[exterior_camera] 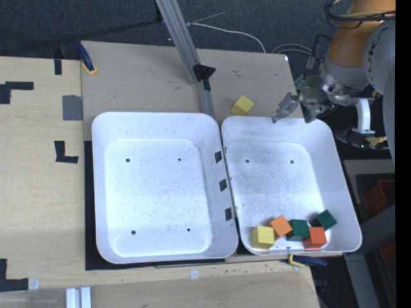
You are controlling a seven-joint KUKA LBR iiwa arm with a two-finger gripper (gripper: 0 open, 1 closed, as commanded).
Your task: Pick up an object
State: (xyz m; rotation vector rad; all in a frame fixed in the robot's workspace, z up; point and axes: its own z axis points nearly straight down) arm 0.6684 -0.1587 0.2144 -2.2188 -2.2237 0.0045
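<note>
Several small blocks lie bunched in the near corner of the right bin (282, 172): a yellow block (262, 236), an orange block (280, 225), a green block (299, 228), a red-orange block (316, 237) and a dark green block (326, 219). Another yellow block (243, 104) rests on the bench just beyond the bins. My gripper (295, 111) hangs above the far rim of the right bin, well away from the blocks, open with nothing between its fingers.
The left bin (157, 185) sits beside the right one. A grey metal bar (183, 37) slants down from the top to a black clamp (204, 72) near the bins' far edge. Cables lie on the dark floor at the back right.
</note>
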